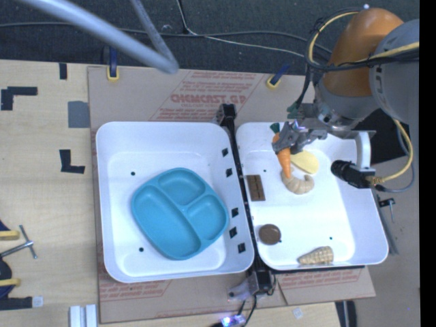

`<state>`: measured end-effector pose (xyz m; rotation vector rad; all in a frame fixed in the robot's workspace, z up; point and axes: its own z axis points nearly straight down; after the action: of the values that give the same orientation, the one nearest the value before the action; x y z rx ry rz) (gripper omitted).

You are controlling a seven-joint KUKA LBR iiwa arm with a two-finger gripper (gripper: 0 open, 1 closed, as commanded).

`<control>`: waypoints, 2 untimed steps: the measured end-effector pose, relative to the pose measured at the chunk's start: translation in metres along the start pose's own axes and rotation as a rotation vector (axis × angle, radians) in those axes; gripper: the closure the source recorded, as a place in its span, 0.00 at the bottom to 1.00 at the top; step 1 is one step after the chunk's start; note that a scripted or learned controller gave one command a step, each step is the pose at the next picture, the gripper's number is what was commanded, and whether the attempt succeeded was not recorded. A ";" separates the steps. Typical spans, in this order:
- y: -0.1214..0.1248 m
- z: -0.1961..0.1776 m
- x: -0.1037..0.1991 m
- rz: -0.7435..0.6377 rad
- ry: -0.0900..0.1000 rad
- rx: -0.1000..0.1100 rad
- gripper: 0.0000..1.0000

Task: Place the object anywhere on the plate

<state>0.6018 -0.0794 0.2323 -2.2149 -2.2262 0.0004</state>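
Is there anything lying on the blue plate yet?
No, the blue divided plate in the left bin carries nothing, while the carrot lies in the right bin under the gripper.

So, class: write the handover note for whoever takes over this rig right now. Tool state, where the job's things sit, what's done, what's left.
Tool: down in the right bin, at the top end of the orange carrot; a grip can't be confirmed.
Plate: the blue divided plate lies in the left bin, nothing on it.
Right bin also has a yellow piece, a pale shrimp-like piece, a brown bar, a brown round piece and a tan cone-like piece.
Done: no object on the plate yet.
Left: secure an object, carry it across, set it on the plate.
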 end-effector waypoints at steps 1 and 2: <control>0.020 0.005 0.052 -0.001 0.000 0.000 1.00; 0.028 -0.003 0.109 -0.002 0.000 -0.001 1.00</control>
<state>0.6291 0.0296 0.2354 -2.2131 -2.2282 -0.0006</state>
